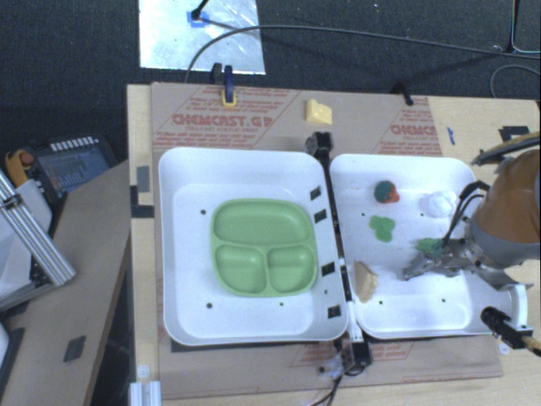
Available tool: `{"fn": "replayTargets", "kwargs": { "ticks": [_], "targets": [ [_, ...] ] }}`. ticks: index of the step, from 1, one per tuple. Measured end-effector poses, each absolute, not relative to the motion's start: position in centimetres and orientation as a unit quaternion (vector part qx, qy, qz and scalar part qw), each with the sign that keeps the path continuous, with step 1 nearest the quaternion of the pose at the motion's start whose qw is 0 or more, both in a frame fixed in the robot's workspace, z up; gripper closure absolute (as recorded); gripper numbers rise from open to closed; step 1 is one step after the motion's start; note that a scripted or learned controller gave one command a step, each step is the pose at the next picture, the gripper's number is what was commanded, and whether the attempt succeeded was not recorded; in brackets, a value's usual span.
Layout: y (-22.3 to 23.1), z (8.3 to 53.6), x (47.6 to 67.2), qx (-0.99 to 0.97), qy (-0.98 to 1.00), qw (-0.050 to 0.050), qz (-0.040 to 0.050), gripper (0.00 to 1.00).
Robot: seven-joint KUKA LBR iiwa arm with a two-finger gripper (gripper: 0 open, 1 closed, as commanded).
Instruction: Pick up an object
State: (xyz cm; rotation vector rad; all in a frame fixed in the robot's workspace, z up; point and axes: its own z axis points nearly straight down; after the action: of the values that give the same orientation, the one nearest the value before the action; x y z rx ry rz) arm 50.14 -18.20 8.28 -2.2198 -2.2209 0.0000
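Observation:
The right bin holds several small items. A red and green piece lies near its back, with a white lump to the right of it. A flat green piece sits mid-bin, and a tan wedge rests by the left wall. Another green piece lies just behind my gripper. The gripper is low in the right bin's middle and points left, reaching in from the grey arm with its orange band. Nothing is seen held in it.
A green divided plate lies in the left bin. A yellow block and a yellow clamp sit on the cardboard behind the bins. The divider between the bins carries black clips.

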Motion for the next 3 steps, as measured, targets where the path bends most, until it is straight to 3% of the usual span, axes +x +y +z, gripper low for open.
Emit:
{"fn": "replayTargets", "kwargs": {
  "ticks": [1, 3],
  "targets": [
    [-18.2, 9.5, 50.3, -0.707, -0.708, -0.002, -0.0009, 1.0],
    [-17.3, 21.4, 49.4, -0.706, -0.709, -0.004, -0.002, 1.0]
  ]
}}
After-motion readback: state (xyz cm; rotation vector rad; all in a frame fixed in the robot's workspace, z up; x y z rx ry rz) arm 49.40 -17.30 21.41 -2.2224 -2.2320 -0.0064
